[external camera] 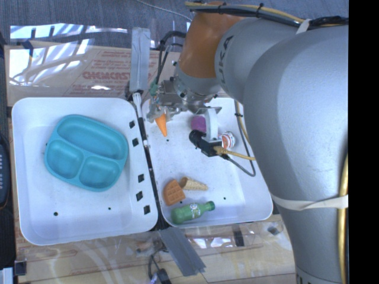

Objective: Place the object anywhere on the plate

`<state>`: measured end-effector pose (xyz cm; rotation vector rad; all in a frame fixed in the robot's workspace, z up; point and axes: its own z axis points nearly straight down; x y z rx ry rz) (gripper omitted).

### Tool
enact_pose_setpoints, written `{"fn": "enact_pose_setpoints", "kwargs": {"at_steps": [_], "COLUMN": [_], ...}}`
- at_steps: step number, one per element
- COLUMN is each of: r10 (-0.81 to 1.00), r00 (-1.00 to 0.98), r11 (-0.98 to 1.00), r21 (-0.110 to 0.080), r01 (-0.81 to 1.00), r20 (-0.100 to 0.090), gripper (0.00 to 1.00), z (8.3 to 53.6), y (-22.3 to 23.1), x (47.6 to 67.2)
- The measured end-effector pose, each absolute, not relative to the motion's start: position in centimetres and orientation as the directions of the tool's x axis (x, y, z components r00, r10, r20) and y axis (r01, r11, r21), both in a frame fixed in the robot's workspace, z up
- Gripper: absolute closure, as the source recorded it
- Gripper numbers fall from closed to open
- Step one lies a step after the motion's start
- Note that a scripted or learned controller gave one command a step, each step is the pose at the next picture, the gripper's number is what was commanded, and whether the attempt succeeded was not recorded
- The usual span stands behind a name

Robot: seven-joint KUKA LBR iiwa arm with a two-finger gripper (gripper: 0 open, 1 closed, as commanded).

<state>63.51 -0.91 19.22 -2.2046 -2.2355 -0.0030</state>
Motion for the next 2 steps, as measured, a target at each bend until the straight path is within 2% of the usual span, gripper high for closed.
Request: {"fn": "enact_pose_setpoints", "kwargs": {"at_steps": [1, 2], "r10": [1.0, 1.0], "r00": [-0.013, -0.01], "r11": [0.013, 0.01], "r21": [-0.011, -0.01], "r01": [1.0, 1.0], "r20": [0.0, -0.002], "gripper": [1.0, 0.0], "z": [18.76, 18.78], "y": [4.89, 4.7], "x": [58.45, 58.48]}}
